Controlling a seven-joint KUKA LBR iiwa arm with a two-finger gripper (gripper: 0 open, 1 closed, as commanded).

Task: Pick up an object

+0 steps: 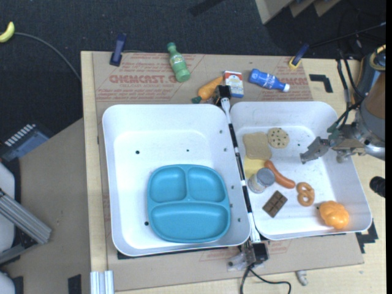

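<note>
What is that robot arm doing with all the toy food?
The robot arm reaches in from the right, and its gripper hangs over the right bin. It is not holding anything yet. Below and beside it lie toy foods: a cookie, a slice of bread, a sausage, a pretzel, a chocolate bar, a small can and an orange pepper. The left bin holds a blue divided plate.

The blue tray (188, 202) looks like smooth plastic. Both white bins (122, 139) look smooth and matt. The bench (147, 75) under them looks like brown cardboard.
</note>
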